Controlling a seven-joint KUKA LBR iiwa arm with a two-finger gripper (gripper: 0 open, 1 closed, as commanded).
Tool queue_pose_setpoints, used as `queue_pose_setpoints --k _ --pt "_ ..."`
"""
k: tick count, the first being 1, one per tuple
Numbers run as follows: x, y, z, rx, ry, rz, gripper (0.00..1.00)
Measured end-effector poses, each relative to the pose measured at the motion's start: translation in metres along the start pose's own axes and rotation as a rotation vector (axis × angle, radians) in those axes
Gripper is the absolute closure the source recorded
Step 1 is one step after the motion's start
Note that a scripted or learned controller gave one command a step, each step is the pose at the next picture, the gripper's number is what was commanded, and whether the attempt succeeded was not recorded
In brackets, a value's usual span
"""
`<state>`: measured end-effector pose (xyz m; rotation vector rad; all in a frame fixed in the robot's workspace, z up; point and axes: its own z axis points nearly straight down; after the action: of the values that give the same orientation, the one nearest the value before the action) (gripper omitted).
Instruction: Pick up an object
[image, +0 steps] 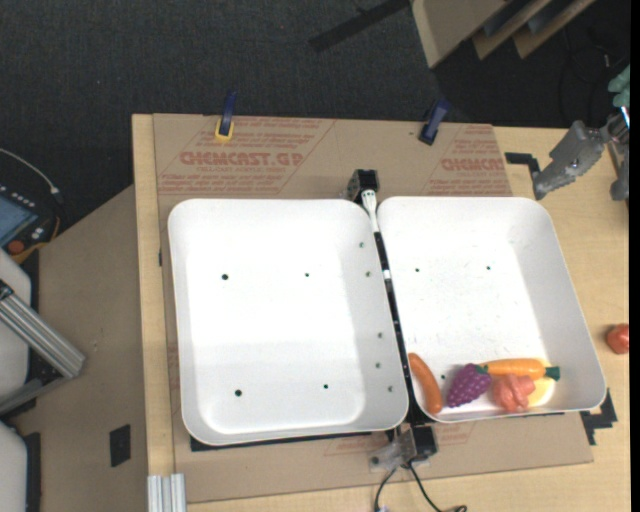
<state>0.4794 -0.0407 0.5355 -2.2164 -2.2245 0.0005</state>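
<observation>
Cable (400, 490): nearest item, trailing off the near edge of the board, below the joint between the bins.
Toy food: all in the right bin (480, 250), bunched against its near wall and touching one another.
Sausage (425, 383): orange-brown, leftmost of the group, lying at a slant in the near left corner.
Grapes (467, 385): purple bunch, just right of the sausage.
Carrot (517, 368): orange with a green end, lying crosswise on the far side of the pile and resting on a pink piece (512, 393) and a yellow piece (541, 394).
Handling (judgement): probably light, hollow plastic, stiff and smooth, so liable to slip or roll out of a pinch. The carrot looks like the best pick since it sits on top with open floor behind it. Take it across the middle of its narrow body. The pieces hard against the wall leave little room on the near side.
Stray piece (618, 339): red-orange, on the bench outside the right bin.
Left bin (270, 310): white, beside the right bin, only dark dots on its floor.
Clips: yellow clip (226, 125) and blue clip (433, 122) on the far edge of the brown board (300, 150).
Gripper (556, 170): grey, beyond the far right corner of the right bin, well apart from the toy food. Cannot tell whether it is open or closed. Nothing seen held.
</observation>
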Motion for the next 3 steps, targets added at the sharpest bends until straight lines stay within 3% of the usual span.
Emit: queue_pose_setpoints --k 3 --pt "0.123 0.017 0.001 -0.005 0.000 -0.001 0.00"
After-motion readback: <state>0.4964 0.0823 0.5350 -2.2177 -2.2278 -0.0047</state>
